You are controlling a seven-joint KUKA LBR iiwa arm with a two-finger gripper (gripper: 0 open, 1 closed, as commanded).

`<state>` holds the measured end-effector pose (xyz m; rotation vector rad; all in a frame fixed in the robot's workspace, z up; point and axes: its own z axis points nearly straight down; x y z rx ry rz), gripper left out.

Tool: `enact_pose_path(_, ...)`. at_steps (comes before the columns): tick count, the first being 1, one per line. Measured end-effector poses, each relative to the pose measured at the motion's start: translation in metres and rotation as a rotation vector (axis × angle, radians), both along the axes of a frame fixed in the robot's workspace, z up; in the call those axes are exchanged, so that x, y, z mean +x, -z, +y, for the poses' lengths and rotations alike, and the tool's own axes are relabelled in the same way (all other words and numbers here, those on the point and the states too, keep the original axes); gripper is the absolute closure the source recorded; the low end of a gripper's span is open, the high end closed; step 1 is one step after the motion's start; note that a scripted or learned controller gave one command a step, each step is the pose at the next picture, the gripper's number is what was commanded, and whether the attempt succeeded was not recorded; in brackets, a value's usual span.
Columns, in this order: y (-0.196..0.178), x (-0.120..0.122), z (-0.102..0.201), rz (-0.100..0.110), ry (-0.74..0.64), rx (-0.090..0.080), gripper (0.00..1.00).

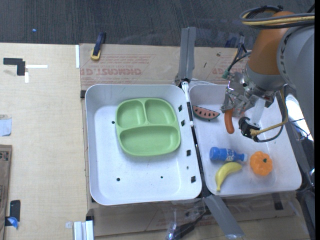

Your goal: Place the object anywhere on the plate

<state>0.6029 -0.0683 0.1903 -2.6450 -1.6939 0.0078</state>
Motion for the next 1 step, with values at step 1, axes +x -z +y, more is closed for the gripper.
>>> enact_pose_path(1,0.0001,-0.0115,0.0838,0.001,0.066,0.001,1.00)
